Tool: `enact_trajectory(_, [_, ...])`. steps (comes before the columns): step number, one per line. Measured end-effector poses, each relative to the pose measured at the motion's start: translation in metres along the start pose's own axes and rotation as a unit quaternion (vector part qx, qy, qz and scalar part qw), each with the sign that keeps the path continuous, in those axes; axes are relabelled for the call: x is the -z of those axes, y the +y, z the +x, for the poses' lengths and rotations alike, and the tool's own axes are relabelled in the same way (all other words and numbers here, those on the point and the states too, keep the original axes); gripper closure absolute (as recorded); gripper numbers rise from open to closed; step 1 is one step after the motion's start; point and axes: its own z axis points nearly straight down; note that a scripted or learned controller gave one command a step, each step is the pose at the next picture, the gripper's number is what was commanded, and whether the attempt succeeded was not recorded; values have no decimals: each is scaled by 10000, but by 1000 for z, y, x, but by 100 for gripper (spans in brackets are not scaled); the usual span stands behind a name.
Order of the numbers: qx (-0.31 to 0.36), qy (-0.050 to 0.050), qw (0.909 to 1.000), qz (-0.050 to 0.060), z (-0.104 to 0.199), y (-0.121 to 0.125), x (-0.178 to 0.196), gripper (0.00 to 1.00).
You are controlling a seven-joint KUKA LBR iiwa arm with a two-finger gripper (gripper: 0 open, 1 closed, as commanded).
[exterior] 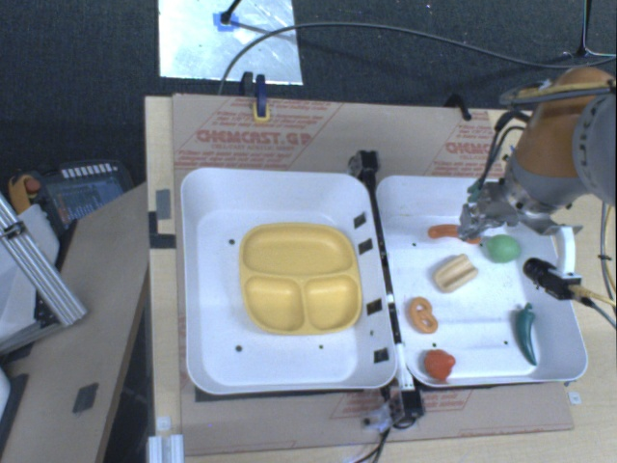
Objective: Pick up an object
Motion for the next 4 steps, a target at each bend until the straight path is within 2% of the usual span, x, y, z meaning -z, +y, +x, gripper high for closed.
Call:
enact_trajectory(1, [1, -1, 10000, 0, 3, -8, 51, 100])
enact_trajectory(2, [4, -1, 10000, 3, 3, -6, 79, 100])
enact_trajectory(3, [21, 9, 10000, 18, 54, -13, 90, 100])
enact_trajectory(4, [26, 15, 10000, 22, 108, -18, 79, 100])
